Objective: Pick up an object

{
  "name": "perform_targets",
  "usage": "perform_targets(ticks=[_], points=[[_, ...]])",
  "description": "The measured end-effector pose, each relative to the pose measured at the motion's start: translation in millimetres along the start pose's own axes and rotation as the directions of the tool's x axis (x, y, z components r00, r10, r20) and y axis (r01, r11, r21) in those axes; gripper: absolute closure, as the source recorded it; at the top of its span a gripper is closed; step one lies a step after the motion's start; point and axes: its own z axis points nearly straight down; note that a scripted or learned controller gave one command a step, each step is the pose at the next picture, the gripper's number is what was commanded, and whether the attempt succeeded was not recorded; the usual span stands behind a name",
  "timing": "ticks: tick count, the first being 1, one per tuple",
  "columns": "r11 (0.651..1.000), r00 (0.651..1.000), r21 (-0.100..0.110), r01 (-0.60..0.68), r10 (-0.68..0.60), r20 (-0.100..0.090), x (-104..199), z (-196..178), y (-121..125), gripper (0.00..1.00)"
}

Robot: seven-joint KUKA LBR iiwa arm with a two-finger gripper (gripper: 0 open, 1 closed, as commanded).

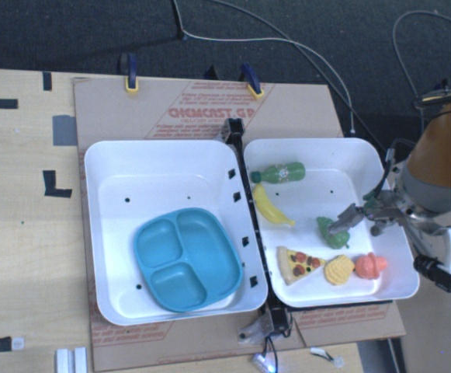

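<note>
The right bin (318, 152) holds a green bottle (279, 173) lying on its side at the back and a yellow banana (270, 207) near the divider. A small dark green toy (331, 234) lies in the middle right. Along the front lie a pizza slice (297, 263), a round yellow toy (338, 270) and a pink-red toy (370, 266). My gripper (348, 219) reaches in from the right, low over the bin, its tip right at the dark green toy's upper edge. Whether it touches the toy is unclear.
A blue divided plate (186, 259) lies in the left bin (116, 169). The arm's grey wrist and orange band (431, 158) hang over the right bin's right rim. Cables run behind the bins, and clamps hold the cardboard sheet (202, 111) under them.
</note>
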Motion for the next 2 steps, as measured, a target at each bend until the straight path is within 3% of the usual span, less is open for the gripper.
perform_targets(ticks=[1,2], points=[[1.000,1.000,0.004,0.004,-0.004,-0.001,15,69,95,0.00],[1.000,1.000,-0.002,0.001,-0.001,0.001,-6,43,140,0.00]])
